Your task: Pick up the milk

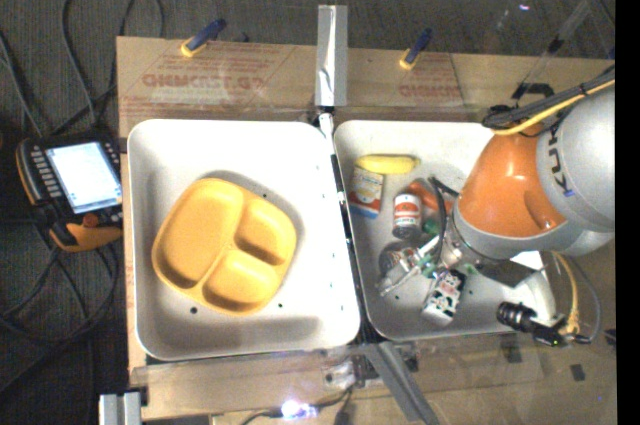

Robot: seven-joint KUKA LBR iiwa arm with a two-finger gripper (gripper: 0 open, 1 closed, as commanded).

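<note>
The milk (366, 190) is a small white carton with red and blue print. It lies at the far left of the right bin (470, 328), against the wall between the two bins. My gripper (398, 269) hangs low over the middle of that bin, in front of the carton and a little to its right, apart from it. The orange band (510, 193) of the arm covers the bin's right half. Nothing that I can make out is in the gripper.
A yellow banana (386, 163) lies just behind the milk. A small red-and-white bottle (406, 213) stands to its right. A white block (443, 296) lies by the gripper. The left bin (150, 313) holds a yellow compartment plate (226, 244).
</note>
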